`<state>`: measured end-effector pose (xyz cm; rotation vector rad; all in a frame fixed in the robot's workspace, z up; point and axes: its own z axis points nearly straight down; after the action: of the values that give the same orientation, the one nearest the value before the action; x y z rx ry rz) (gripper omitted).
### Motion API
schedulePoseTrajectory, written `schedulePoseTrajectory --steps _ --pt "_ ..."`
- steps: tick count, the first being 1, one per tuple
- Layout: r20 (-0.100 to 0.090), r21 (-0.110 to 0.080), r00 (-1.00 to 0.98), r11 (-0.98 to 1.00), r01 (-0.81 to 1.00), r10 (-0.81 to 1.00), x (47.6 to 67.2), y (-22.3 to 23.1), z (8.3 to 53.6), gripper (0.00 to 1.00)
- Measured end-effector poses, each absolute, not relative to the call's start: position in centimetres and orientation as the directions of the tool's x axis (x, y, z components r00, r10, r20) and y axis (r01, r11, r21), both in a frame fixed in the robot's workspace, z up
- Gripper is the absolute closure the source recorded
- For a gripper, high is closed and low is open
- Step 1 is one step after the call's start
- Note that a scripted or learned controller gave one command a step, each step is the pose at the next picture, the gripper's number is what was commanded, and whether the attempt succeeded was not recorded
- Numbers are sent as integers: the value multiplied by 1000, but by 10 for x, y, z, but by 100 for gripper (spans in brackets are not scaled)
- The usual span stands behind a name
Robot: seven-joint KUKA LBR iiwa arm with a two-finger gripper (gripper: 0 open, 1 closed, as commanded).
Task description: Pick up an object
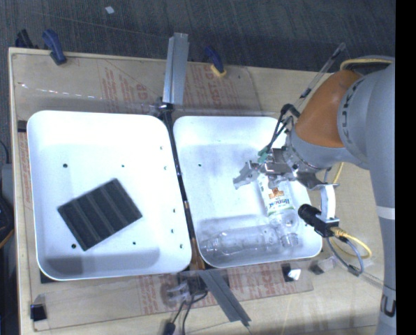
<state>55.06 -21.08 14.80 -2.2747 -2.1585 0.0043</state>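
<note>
Claw (253,174) low inside the right white plastic bin (215,135), toward that bin's right half, its metal fingers pointing left in the camera view. Finger state: cannot tell; the tips merge into a grey blur against the white floor, and no object is visibly between them. Grey arm with orange band (347,121) enters from the right, bent over the bin's right rim.

Just below the claw, touching or nearly so: small clear plastic bottle with a white label bearing orange and green print (278,199), lying on the bin floor, long axis running roughly top to bottom of the view. Below that, along the bin's near wall: larger clear ribbed plastic bottle (246,241), lying on its side, left to right. The two bottles meet near the bin's lower right corner.

Left white plastic bin (89,128) sits directly beside the right one, rims touching. It holds a dark grey ribbed rectangular slab (100,213), lying flat and skewed, in the lower left part.

Both bins rest on a tan wooden bench (89,72); blue clamp (53,45) at its far left edge.
</note>
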Motion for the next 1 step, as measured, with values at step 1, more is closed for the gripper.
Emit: schedulePoseTrajectory --steps 1 --pt "2 -6 52 -52 999 999 551 -211 148 0"
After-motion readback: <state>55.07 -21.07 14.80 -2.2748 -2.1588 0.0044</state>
